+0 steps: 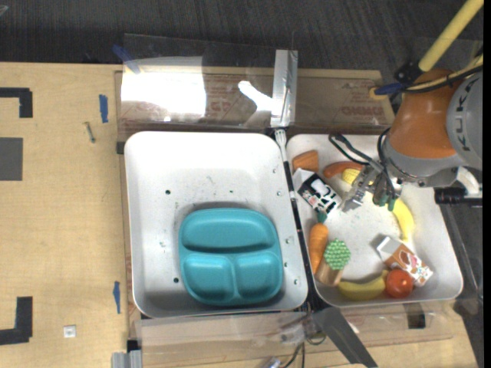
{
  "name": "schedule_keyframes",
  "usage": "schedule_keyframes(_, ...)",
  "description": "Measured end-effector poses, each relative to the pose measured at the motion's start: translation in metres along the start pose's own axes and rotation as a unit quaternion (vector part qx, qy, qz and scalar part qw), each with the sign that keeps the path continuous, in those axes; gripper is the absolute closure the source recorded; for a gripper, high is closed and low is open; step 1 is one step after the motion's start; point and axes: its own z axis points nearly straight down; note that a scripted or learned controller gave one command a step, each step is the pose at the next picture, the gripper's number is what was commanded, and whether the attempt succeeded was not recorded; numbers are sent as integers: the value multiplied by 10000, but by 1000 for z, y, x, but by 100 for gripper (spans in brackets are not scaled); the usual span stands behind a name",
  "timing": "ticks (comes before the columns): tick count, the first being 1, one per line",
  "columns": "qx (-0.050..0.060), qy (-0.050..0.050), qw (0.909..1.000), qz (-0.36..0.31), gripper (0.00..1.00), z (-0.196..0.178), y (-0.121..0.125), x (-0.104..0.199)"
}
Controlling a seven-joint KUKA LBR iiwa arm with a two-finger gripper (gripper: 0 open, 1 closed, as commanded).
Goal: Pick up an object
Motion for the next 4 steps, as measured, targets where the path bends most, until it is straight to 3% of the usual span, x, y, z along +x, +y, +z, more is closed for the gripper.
schedule_keyframes(1, 7, -1, 9924, -1233, 100, -141, -5, -21)
schedule_keyframes(2, -2, 29, 9880, -1545, 100, -147, 55, -21)
schedule_keyframes(3, -3, 17, 9818, -1897, 100, -187, 87, 5)
schedule_keyframes(4, -1, 33, 9717, -2360, 100, -178, 128, -5)
